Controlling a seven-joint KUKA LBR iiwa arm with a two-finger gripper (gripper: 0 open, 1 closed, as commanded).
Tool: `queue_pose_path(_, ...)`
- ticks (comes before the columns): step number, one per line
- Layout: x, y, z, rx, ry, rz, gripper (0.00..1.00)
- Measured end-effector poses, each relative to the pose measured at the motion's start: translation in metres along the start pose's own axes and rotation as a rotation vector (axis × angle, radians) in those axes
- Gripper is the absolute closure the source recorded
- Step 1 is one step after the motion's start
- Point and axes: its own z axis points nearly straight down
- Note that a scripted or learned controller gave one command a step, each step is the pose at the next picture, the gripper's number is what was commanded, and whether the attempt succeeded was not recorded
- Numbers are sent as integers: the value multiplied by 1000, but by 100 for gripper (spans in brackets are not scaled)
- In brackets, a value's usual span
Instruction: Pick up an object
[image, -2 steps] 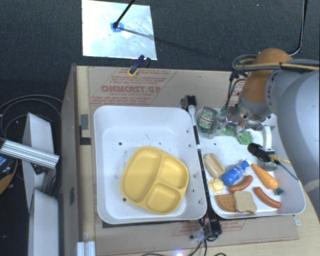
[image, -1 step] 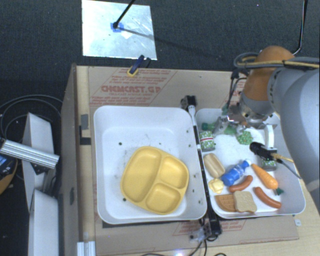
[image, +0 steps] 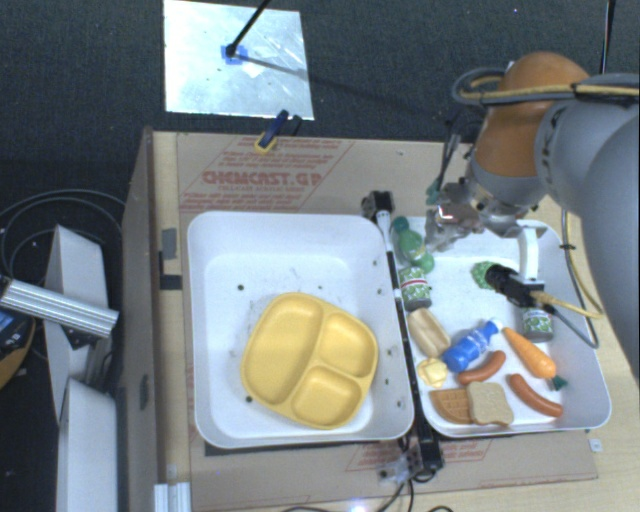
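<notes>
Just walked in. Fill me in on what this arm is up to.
A grey arm with an orange band reaches in from the right, its gripper low over the far left corner of the right bin, near a green bottle. Nothing is visibly held. That bin holds toy food: a blue bottle, a carrot, sausages and bread slices. The left bin holds a yellow divided tray.

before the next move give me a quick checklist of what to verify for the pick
1. Gripper above the right bin: ok, over its far left corner.
2. Object beneath it: ok, green bottle lies just left of it.
3. Finger state: cannot tell.
4. Anything held: cannot tell.
5. Clearance: not ok, bottle lies against the bin divider with a small can close by.
6. Left bin holds the yellow tray: ok, clear of the arm.
</notes>
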Motion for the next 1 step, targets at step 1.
queue_pose_path(1,-1,-1,1,3,-1,1,0)
